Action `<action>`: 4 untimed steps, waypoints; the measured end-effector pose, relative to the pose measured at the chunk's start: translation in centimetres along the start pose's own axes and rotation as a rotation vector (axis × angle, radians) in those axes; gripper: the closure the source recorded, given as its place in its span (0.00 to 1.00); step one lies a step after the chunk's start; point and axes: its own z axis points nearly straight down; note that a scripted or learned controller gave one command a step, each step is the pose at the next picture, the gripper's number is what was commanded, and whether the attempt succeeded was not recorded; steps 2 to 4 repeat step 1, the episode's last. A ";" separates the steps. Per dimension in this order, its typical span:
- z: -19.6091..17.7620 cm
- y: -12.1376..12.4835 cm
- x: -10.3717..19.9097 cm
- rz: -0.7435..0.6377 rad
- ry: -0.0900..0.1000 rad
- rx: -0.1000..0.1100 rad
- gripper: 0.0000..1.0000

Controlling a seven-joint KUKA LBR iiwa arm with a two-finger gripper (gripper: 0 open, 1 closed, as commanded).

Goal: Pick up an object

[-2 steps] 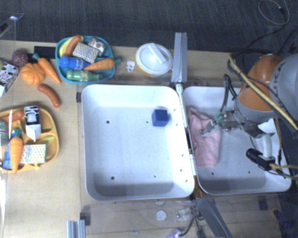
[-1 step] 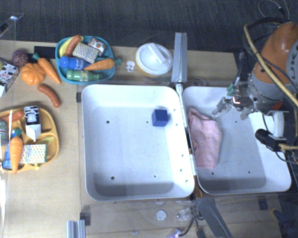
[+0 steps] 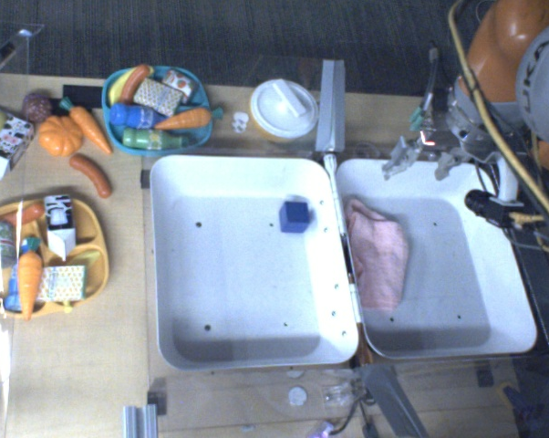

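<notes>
A small blue cube (image 3: 295,215) lies in the left bin (image 3: 192,245), toward its far right corner. A crumpled pink cloth (image 3: 378,255) rests against the left wall of the right bin (image 3: 475,272). My gripper (image 3: 420,163) hangs over the far edge of the right bin, up and to the right of the cloth and well apart from it. Its fingers (image 3: 398,163) are spread open with nothing between them.
On the bench to the left are a blue bowl (image 3: 157,109) of toy food, a yellow plate (image 3: 43,256) of toy food, a toy pumpkin (image 3: 58,135) and a sausage (image 3: 91,174). A white round lid (image 3: 283,108) sits behind the bins.
</notes>
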 end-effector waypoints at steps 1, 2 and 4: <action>8.9 -3.6 -3.3 0.056 0.000 0.005 0.00; 8.9 -3.6 -3.3 0.056 0.000 0.005 0.00; 8.9 -3.6 -3.3 0.056 0.000 0.005 0.00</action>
